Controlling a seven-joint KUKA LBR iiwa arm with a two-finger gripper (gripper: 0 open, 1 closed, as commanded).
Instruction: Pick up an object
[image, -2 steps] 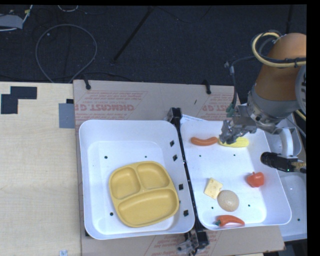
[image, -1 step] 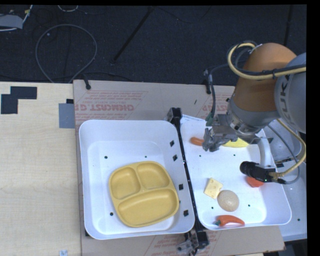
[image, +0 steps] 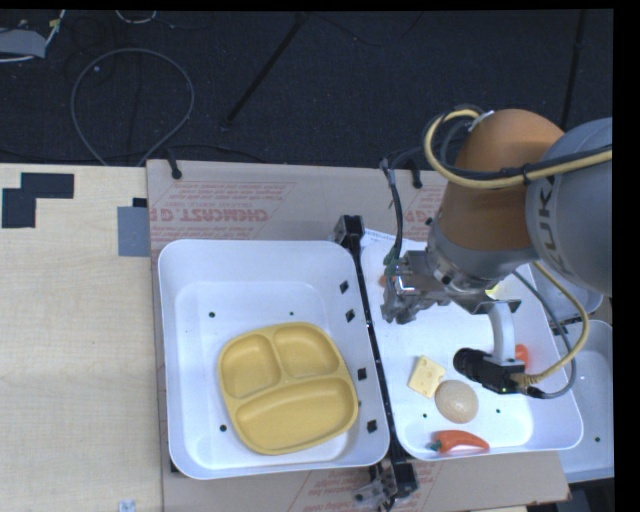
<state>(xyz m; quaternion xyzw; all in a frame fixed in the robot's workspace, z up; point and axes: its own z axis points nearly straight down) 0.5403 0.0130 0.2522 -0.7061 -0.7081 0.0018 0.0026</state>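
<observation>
**Gripper poised above the right bin, approach under way**

Gripper hangs over the 10 o'clock part of the right bin. Whether it is apart or together cannot be told. At its 5 o'clock lie a yellow wedge, a beige ball and a red pepper. Likely next it shifts over one and descends. The arm enters from 3 o'clock, wrist bent down.

Yellow plate lies in left bin; claw hangs above right bin, near yellow wedge.
</observation>
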